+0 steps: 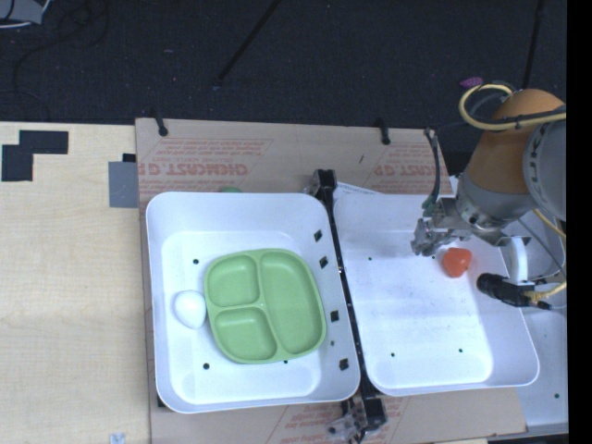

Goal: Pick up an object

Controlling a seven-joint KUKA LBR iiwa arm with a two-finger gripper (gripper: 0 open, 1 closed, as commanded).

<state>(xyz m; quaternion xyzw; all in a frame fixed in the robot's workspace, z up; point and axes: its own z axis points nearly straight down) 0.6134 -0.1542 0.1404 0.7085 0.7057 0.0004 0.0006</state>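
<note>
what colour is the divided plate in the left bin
Light green. The plate shows plainly in the camera view, with a white ball beside it.

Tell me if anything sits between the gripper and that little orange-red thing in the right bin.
Nothing visible does. The gripper is low in the right bin, and the orange-red object lies just beside it on bare white floor, with no other item between them.
</note>
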